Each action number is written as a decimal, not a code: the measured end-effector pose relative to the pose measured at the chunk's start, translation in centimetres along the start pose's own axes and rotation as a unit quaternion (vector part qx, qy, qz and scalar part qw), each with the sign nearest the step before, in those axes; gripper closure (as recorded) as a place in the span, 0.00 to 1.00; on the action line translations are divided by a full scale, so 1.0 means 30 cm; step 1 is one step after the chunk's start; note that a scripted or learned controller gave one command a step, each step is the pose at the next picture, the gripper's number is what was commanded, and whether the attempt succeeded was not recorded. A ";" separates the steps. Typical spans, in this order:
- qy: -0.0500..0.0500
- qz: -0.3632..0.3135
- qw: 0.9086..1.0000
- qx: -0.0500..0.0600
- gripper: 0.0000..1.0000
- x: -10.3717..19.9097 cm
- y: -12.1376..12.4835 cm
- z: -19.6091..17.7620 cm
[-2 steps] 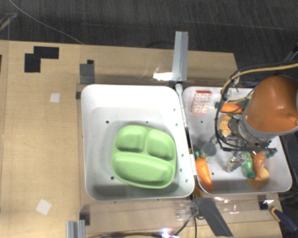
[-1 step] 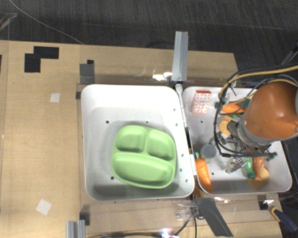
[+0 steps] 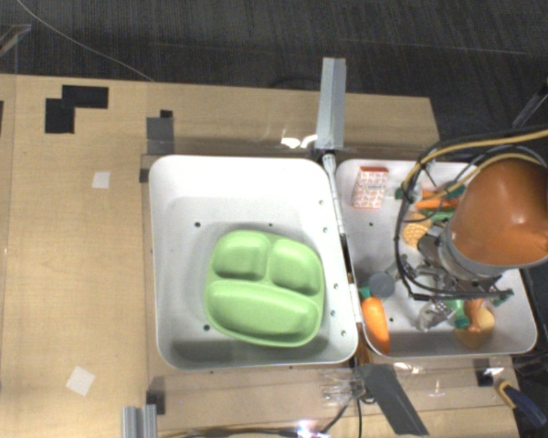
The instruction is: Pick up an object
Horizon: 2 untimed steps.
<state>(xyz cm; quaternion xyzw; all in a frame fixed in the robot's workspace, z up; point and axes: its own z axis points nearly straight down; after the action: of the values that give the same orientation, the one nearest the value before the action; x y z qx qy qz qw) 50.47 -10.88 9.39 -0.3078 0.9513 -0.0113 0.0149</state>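
The right bin [image 3: 397, 340] holds several small toy foods. An orange carrot [image 3: 374, 322] lies at its near left, beside a small grey piece [image 3: 381, 286]. A pink-and-white packet [image 3: 370, 187] rests at the far left. A yellow corn piece [image 3: 414, 234] and an orange item [image 3: 433, 203] peek out near the arm. My gripper [image 3: 436, 315] reaches down into the near part of this bin, next to an orange-brown item [image 3: 479, 317]. The orange wrist band hides most of it from above.
The left bin [image 3: 178, 245] carries a green three-compartment plate [image 3: 263, 286]. A grey metal post [image 3: 331, 108] stands behind the divider between the bins. Cables [image 3: 457, 149] loop over the arm above the right bin. Wooden bench [image 3: 64, 272] spreads to the left.
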 end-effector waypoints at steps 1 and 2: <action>-0.001 -0.147 0.989 -0.007 0.00 -0.013 -0.002 0.007; -0.002 -0.291 0.957 -0.008 0.00 0.012 -0.029 0.008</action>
<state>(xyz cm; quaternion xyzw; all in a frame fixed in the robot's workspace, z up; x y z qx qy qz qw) 50.70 -11.81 9.18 -0.5714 0.8206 -0.0068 0.0108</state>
